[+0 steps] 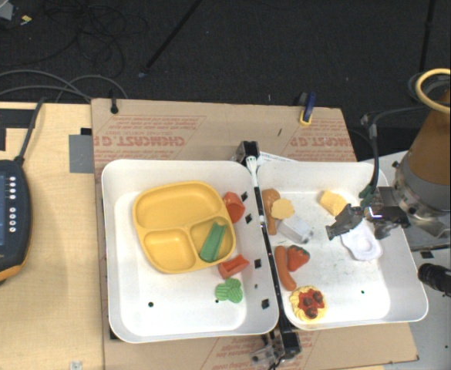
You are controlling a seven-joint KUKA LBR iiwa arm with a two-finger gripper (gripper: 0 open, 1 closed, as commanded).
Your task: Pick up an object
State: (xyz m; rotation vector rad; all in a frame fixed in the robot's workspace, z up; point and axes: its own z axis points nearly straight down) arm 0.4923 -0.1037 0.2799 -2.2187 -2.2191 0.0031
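End effector [344, 225], finger state unclear, just beside a glossy white rounded object [361, 245].

The grey arm [429, 168] reaches in from the right, its tool [342, 226] held low, pointing left.

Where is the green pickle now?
In the left bin, the green pickle lies in the yellow tray's lower right compartment, near the red piece.
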